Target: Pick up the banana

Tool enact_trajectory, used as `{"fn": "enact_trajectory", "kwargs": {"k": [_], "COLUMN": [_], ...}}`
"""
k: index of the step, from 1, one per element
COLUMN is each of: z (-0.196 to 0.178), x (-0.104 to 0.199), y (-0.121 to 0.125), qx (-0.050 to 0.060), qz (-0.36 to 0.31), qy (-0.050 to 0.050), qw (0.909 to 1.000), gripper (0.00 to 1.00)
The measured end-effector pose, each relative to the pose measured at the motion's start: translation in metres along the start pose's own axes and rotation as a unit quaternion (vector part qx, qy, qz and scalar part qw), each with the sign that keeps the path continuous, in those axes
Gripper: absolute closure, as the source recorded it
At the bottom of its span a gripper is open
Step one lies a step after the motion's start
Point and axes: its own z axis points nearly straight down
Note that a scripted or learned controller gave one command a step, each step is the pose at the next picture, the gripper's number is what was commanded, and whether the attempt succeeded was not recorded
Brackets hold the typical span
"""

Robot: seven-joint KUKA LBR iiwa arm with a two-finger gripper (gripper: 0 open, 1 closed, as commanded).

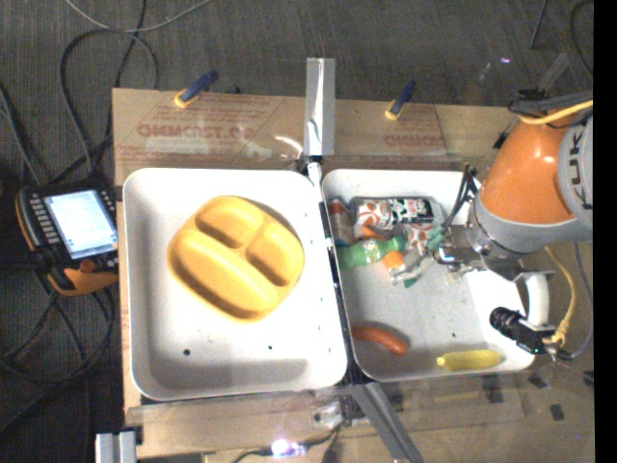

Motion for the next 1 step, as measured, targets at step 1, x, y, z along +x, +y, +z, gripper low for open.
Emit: {"fn": "enact_trajectory", "kwargs": {"k": [1], "z": [0.0080], "x": [0.0695], "y": [-0.0128], "qx": [0.000], "qz": [-0.100], "qy": [0.000], "qw": [0.9950], "gripper": [0.00]}}
